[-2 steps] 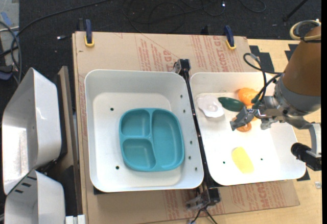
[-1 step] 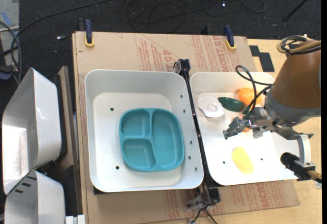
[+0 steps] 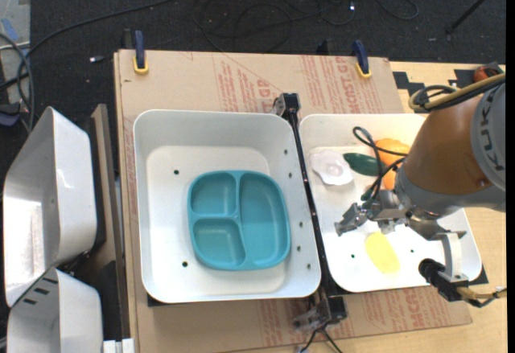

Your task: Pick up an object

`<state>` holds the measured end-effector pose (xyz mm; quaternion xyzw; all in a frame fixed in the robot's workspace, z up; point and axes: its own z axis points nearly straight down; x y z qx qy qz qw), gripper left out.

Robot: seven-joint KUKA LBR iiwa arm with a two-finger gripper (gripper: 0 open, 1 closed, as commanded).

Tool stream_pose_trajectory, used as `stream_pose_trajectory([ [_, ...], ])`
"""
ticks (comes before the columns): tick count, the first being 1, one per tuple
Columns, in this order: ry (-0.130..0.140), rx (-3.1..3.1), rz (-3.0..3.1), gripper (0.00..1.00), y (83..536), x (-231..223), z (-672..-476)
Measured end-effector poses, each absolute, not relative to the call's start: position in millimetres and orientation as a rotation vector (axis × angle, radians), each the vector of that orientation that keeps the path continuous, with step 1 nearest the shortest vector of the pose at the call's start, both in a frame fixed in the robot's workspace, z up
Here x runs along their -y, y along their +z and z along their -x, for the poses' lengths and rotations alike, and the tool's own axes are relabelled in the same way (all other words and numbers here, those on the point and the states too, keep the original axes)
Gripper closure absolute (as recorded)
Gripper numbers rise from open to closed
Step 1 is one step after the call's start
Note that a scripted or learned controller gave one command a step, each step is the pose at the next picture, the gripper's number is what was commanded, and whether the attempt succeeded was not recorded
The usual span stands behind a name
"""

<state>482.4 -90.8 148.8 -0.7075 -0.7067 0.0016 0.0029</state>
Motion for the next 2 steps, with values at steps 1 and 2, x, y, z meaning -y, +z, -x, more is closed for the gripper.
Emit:
stream_pose_trajectory([
  [1,0.005,2.216,2.22,0.0,95.0,90.3,-481.3],
  [2,0.0,2.217,2.224,1.0,107.7,90.3,-482.4],
])
